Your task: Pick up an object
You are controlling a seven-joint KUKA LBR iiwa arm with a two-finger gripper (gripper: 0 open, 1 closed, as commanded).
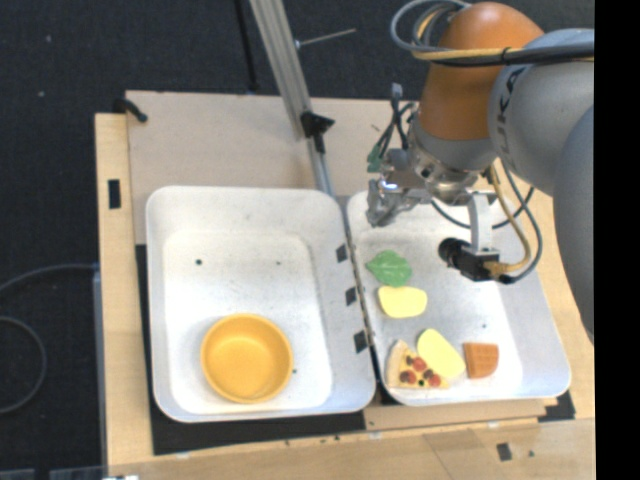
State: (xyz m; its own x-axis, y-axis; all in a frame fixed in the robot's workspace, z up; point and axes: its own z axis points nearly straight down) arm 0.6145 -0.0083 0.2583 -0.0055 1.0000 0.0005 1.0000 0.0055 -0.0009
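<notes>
Green leaf-shaped toy: lies in the right bin, near its left wall, nothing holding it.
Gripper: hangs just above the leaf, toward the bin's far edge; I can't tell its opening from here.
Coming move: likely straight down and slightly toward the near side.
Neighbours: yellow piece, pizza slice, orange block.
Left bin: yellow bowl.

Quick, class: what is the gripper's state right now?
Gripper: cannot be told; it hangs at the far edge of the right bin, above the green leaf piece, with nothing visibly held.
</notes>
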